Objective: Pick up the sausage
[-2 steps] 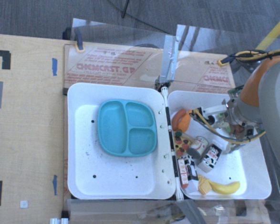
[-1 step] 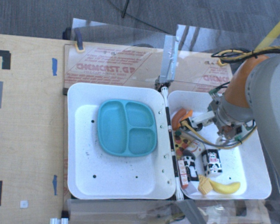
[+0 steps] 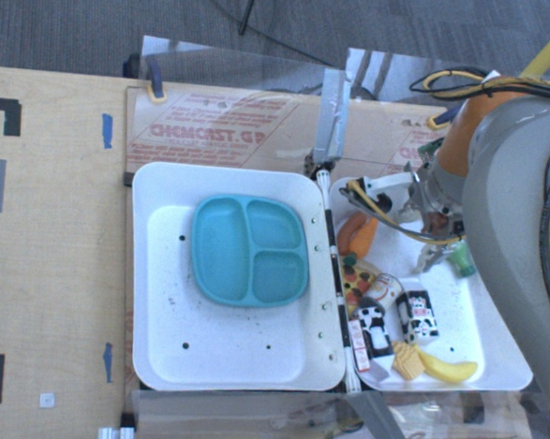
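Observation:
An orange-brown oblong piece (image 3: 357, 235), the likeliest sausage, lies at the upper left of the right bin (image 3: 492, 332), close to the divider. The gripper (image 3: 437, 236) hangs over the bin's upper middle, to the right of that piece and apart from it, with cables looping off its left side. The grey arm with its orange band covers the bin's upper right corner. A green item (image 3: 460, 261) sits just beside the gripper's lower end.
The left bin (image 3: 155, 327) bears a teal divided plate (image 3: 250, 250). In the right bin lie a pizza slice (image 3: 355, 281), two cow-patterned cartons (image 3: 373, 326) (image 3: 418, 314), a cheese wedge (image 3: 408, 361) and a banana (image 3: 448, 370) along the front.

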`<control>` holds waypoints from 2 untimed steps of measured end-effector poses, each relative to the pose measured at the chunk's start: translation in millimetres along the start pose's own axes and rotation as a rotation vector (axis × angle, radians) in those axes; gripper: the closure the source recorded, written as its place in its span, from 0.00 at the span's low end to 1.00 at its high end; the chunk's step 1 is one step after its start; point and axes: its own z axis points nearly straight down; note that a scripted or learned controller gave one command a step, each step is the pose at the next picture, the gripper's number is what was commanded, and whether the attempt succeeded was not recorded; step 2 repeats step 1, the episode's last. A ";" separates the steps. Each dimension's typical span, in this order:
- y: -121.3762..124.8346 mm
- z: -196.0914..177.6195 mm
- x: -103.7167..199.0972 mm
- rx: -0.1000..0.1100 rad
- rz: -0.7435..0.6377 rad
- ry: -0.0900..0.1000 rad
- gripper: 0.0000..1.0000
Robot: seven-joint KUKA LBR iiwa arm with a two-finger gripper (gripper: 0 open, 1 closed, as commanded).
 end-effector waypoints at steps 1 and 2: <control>-0.3 -11.1 0.5 0.000 -0.003 0.000 1.00; -0.3 -11.1 0.5 0.000 -0.003 0.000 1.00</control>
